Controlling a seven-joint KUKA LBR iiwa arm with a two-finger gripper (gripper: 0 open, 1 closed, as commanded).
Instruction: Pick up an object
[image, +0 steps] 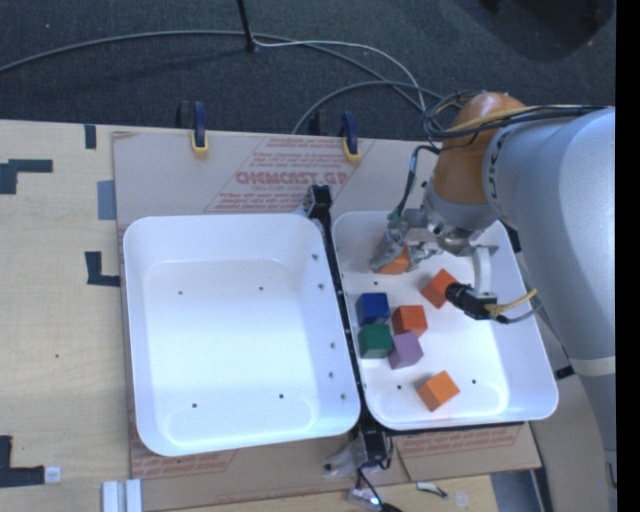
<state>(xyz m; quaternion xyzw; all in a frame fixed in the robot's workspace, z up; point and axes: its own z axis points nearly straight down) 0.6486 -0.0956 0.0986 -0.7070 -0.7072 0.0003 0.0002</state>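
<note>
Here the claw (398, 250) is lowered over an orange block (396, 264) at the upper left of the right bin (520, 390); whether it is spread cannot be told. The block, near the bin wall, may be nudged aside and missed.

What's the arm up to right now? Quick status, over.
Gripper down in right bin, at an orange block; grasp unclear. Five more blocks lie loose nearby. Nothing blocking.

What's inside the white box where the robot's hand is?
The right bin holds blocks: blue, green, purple and several orange ones. The gripper covers part of one orange block.
</note>
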